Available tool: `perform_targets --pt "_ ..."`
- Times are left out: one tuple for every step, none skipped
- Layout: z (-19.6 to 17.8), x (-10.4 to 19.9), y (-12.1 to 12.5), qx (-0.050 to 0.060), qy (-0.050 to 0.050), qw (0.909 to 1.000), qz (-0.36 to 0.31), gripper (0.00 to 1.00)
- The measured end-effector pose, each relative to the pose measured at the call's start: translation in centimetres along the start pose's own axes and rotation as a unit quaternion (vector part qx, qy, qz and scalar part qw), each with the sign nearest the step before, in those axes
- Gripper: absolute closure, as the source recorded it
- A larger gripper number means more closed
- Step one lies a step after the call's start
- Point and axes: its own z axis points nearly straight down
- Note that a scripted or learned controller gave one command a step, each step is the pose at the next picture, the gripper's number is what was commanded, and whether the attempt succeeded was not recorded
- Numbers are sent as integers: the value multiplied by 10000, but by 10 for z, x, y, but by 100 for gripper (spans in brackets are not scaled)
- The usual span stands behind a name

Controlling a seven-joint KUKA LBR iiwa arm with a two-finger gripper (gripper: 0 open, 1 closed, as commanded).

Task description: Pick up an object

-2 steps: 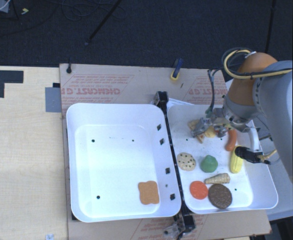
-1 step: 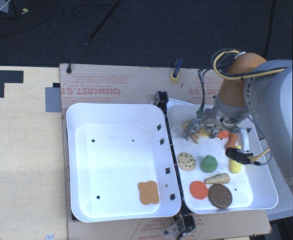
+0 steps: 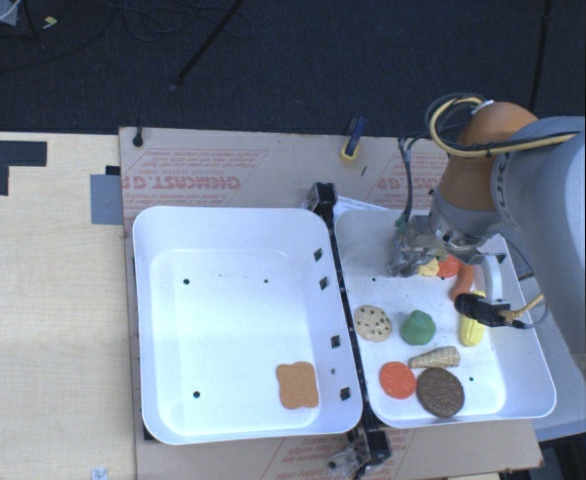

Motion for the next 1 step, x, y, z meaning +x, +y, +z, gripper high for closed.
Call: perform_targets --pt "-215 -15 1 -157 -35 9999 11 100"
